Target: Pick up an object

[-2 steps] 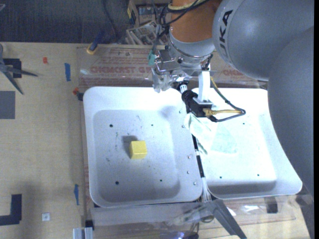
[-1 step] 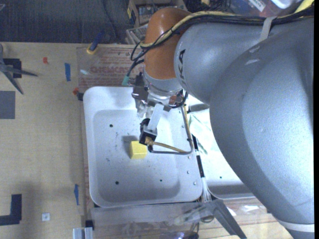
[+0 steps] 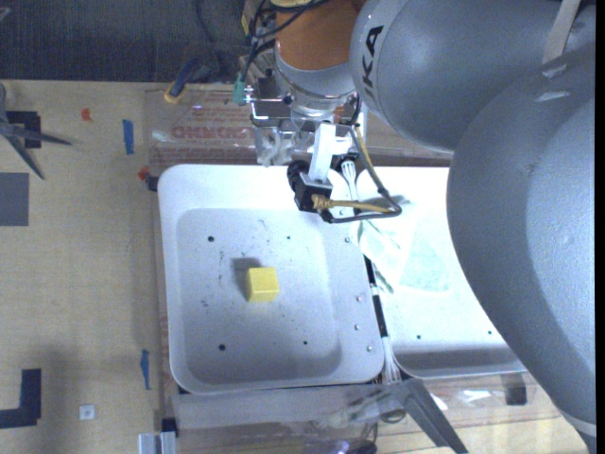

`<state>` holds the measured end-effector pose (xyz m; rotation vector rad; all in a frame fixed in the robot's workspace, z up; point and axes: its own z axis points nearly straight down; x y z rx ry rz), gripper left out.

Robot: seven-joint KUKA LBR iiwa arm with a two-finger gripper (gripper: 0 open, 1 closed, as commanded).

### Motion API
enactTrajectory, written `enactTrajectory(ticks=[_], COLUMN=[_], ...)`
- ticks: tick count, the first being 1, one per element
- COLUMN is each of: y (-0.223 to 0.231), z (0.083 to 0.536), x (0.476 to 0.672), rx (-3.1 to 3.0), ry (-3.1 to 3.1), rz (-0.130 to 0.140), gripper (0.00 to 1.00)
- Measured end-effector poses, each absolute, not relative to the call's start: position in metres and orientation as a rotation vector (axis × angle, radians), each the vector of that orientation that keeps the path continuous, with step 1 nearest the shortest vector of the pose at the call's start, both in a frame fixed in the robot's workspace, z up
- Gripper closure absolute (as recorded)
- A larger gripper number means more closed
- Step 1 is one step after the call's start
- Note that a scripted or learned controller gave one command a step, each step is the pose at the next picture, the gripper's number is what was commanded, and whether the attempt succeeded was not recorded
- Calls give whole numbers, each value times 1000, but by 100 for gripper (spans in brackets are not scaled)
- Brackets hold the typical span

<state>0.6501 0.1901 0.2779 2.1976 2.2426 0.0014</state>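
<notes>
The target is the little yellow cube (image 3: 263,284), sitting flat near the middle of the nearer bin (image 3: 189,353), on the view's left. It looks rigid and light, so I'd pinch it across two opposite flat faces. The end effector (image 3: 272,146) hangs over that bin's far rim, and I can't tell if it's clenched or released. The other bin (image 3: 454,353) holds something pale and crinkly.

Block (image 3: 263,284), centre of frame: plain yellow. Left bin (image 3: 189,348): white, floor greyish with scattered dark specks. Right bin (image 3: 444,324): white, faint pale-green tint toward middle. Surface (image 3: 85,282): tan, wood-toned. Tape strip (image 3: 128,136), upper left: blue. Arm (image 3: 529,206): grey. Band (image 3: 317,17), top of frame: orange.
</notes>
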Motion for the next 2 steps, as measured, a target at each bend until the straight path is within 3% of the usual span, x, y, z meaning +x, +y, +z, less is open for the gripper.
enactTrajectory(ticks=[1,2], y=[151,128], z=[297,177], x=[667,606], rx=[2268,1958], ry=[2171,2461], rz=[2,-4], gripper=[100,100])
